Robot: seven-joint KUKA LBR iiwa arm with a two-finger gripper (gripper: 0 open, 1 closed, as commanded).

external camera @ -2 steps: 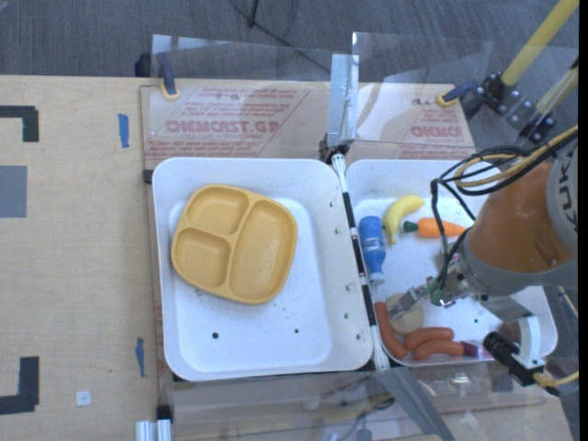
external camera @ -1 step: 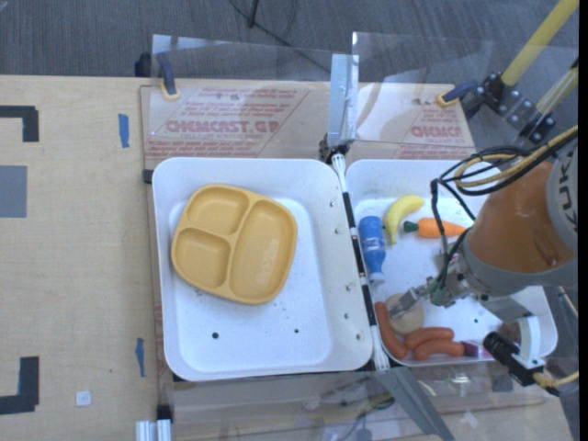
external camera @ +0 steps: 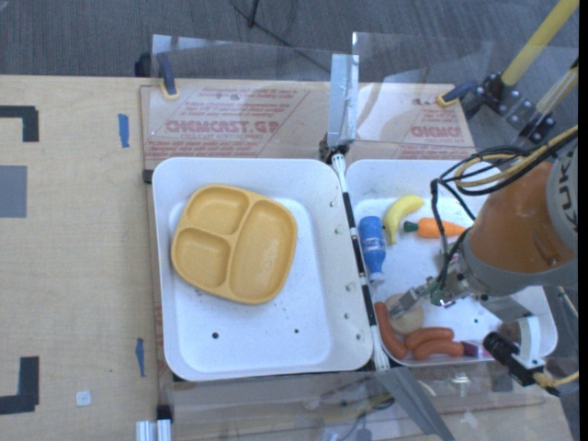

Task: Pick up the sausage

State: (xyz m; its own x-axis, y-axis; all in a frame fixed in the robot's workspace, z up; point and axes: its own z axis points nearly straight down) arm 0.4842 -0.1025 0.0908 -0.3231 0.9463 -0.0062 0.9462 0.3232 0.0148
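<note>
Just below end effector (external camera: pixel 415 299), sausage (external camera: pixel 434 341)

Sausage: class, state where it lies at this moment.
In the camera view, the sausage lies in the right bin, along its near edge by the divider, just below the end effector and well below the blue bottle.

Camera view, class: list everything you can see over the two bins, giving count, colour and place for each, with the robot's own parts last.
Shallow white plastic bins: two, white, side by side on the bench.
Divided plastic plate: one, yellow, in the left bin.
Small plastic bottle: one, blue, right bin beside the divider.
Toy banana: one, yellow, right bin, far side.
Toy carrot: one, orange, beside the banana.
Toy sausages: a red-orange cluster, right bin's near edge.
Robot arm: one, orange band, over the right bin.
Gripper: one, dark, above the sausages.
</note>
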